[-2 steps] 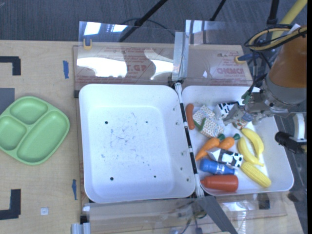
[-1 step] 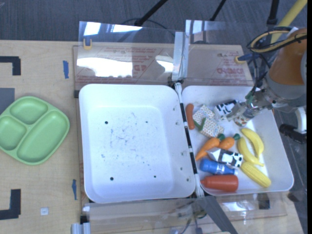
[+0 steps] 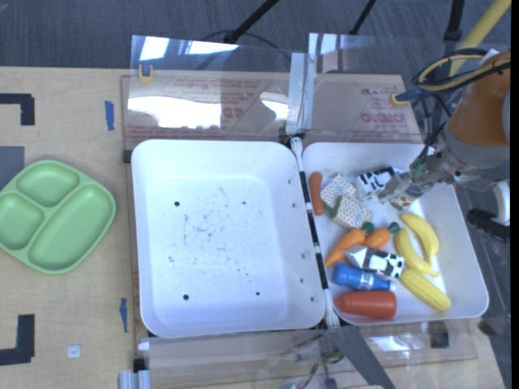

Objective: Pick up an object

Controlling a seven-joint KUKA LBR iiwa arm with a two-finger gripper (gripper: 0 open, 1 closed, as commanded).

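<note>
The right bin (image 3: 474,278) holds several toys. A black-and-white cow (image 3: 375,180) lies near its back, with a patterned white block (image 3: 342,200) and a small orange piece (image 3: 315,194) to its left. Two carrots (image 3: 361,238) lie mid-bin, beside a yellow banana (image 3: 419,235) and a corn cob (image 3: 426,289). At the front lie a blue bottle (image 3: 359,278), a black-and-white toy (image 3: 381,260) and a red piece (image 3: 366,303). My gripper (image 3: 403,189) hangs low in the bin's back right, just right of the cow and above the banana.
The left bin (image 3: 219,225) stands beside the right one, a ridge between them. A green divided plate (image 3: 53,215) rests on the bench at far left. Clear plastic walls rise behind both bins. Cables and the arm's body crowd the right side.
</note>
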